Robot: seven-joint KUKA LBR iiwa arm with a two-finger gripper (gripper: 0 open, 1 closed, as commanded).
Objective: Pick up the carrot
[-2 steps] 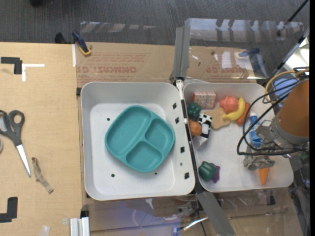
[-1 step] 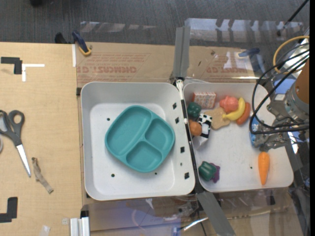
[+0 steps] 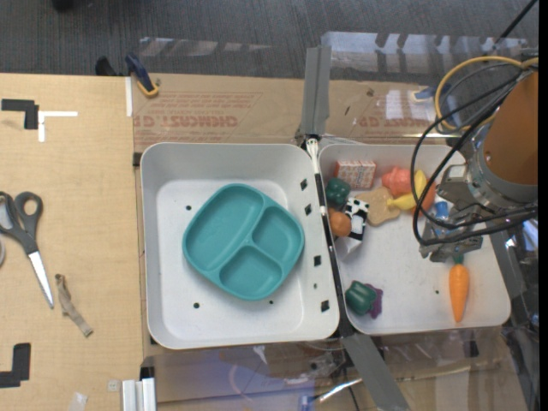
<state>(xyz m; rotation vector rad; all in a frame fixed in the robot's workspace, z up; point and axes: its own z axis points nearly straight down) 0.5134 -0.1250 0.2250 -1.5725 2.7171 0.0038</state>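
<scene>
An orange carrot (image 3: pixel 459 292) with a green top lies in the right bin (image 3: pixel 402 315), near its front right corner, pointing toward the front. My gripper (image 3: pixel 452 240) hangs right above the carrot's green end, under the grey wrist and orange band. Cables and the wrist body hide the fingertips. Nothing shows between the fingers.
A teal divided plate (image 3: pixel 245 241) fills the middle of the left bin (image 3: pixel 163 255). The right bin also holds a green pepper (image 3: pixel 362 297), an orange ball (image 3: pixel 340 223), a cow toy (image 3: pixel 357 212), a pink block (image 3: pixel 357 174), red and yellow toys (image 3: pixel 401 185). Scissors (image 3: pixel 28 229) lie on the bench at left.
</scene>
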